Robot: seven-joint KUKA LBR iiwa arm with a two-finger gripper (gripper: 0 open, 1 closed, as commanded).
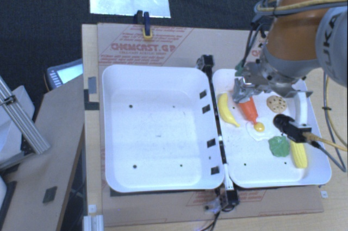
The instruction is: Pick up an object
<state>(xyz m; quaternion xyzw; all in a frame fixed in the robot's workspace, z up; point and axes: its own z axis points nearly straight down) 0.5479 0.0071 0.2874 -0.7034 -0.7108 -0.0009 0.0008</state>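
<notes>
The gripper [243, 93] sits low in the right bin [321, 170], its fingers pinching the orange carrot [249, 108] beside a banana [227, 110]

Both bins [157, 83] look like smooth, glossy white plastic. Beneath them lies matt brown cardboard [144, 42] with red print. The banana [227, 110] and corn cob [298, 154] look plastic.
</notes>
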